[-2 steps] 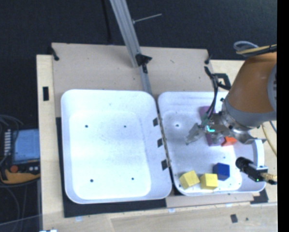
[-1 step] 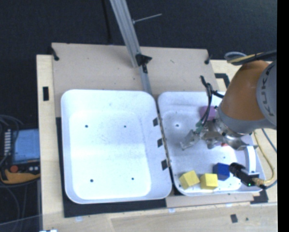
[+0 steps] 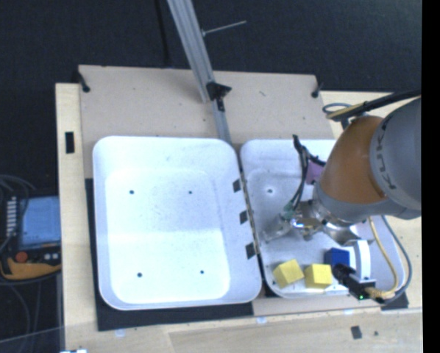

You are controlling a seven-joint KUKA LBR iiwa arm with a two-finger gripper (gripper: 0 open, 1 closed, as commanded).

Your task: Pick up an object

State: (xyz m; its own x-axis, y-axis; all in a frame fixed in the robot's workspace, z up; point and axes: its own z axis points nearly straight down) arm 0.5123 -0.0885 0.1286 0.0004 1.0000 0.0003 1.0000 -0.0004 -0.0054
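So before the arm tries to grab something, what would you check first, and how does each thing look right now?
1. Things to grab in the right bin: ok, two yellow blocks and a blue block.
2. Arm over that bin: ok, gripper hangs above it.
3. Gripper right over a block: not ok, blocks lie nearer the front edge.
4. Fingers open: cannot tell.
5. Blocks apart enough: cannot tell, the yellow ones sit close.

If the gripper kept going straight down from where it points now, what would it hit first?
Most likely the bare white floor of the right bin. The gripper hangs over the bin's middle, above the two yellow blocks and the blue block in the picture. Depth is unclear from this slanted view.
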